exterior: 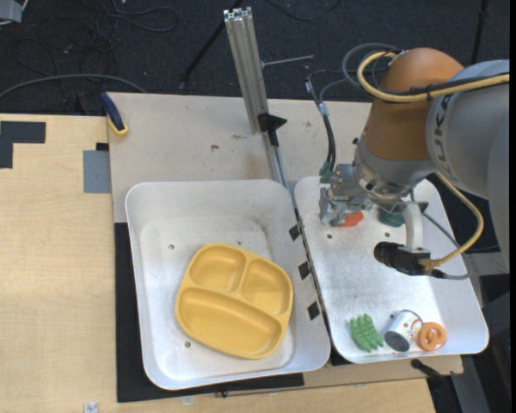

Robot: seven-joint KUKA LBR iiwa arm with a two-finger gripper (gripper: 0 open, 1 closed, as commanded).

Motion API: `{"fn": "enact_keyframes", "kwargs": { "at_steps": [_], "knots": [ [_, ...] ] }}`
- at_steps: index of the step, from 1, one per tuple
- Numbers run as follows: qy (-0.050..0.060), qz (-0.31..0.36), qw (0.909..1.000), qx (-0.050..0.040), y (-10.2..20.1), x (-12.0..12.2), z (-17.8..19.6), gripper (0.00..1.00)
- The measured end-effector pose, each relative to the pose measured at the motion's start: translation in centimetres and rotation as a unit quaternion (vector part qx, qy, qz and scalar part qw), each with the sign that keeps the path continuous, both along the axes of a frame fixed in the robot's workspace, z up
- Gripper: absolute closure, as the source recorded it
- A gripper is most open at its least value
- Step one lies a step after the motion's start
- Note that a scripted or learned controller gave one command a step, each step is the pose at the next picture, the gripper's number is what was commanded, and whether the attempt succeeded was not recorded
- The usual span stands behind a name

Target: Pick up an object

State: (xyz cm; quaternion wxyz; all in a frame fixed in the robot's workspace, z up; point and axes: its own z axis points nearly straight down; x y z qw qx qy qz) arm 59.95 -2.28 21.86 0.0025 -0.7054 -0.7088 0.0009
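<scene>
the gripper (337, 211) is low in the right bin (361, 269), just beside a small red object (353, 218). a yellow divided plate (234, 299) lies in the left bin (155, 231).

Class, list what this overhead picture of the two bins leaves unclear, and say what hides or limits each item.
1. Gripper, camera view: whether it grips anything; the arm's wrist hangs over it.
2. Red-orange object beside the gripper: partly covered, shape unreadable.
3. Teal object: mostly hidden under the arm.
4. Silver object by the orange ring and green toy: too small to identify.
5. Right bin: its far corner is covered by the arm.
</scene>
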Motion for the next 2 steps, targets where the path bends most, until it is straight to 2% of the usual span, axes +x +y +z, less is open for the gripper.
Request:
{"fn": "enact_keyframes", "kwargs": {
  "at_steps": [2],
  "knots": [
    [-0.002,0.000,1.0000,-0.0005,10.0,0.3,1.5,1.00]
  ]
}}
